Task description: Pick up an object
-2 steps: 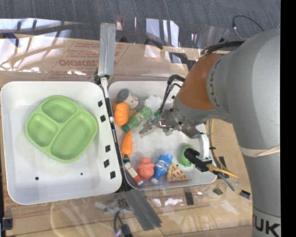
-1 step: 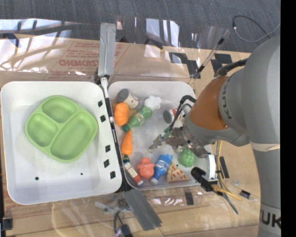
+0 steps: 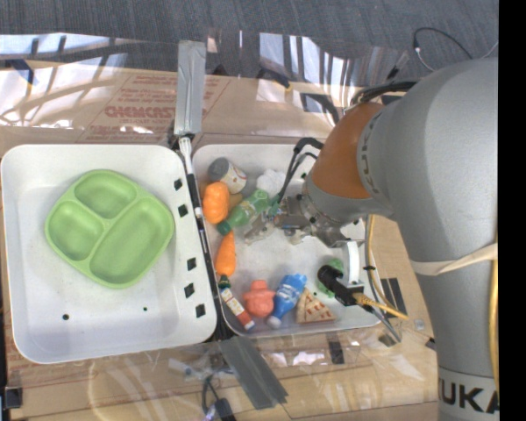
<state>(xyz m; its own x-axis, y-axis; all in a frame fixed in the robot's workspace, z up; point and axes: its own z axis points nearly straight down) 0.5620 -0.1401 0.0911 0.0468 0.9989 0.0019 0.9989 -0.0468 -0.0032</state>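
Here, left bin holds green plate — right bin holds toys.

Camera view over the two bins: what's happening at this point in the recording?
The grey arm reaches in from the right and its gripper is down in the right bin, among a pile of small toy foods, close to a green bottle-like item. Nearby lie an orange piece, a carrot, a red toy and a pizza slice. Nothing is visibly held yet. The left bin holds a green divided plate.
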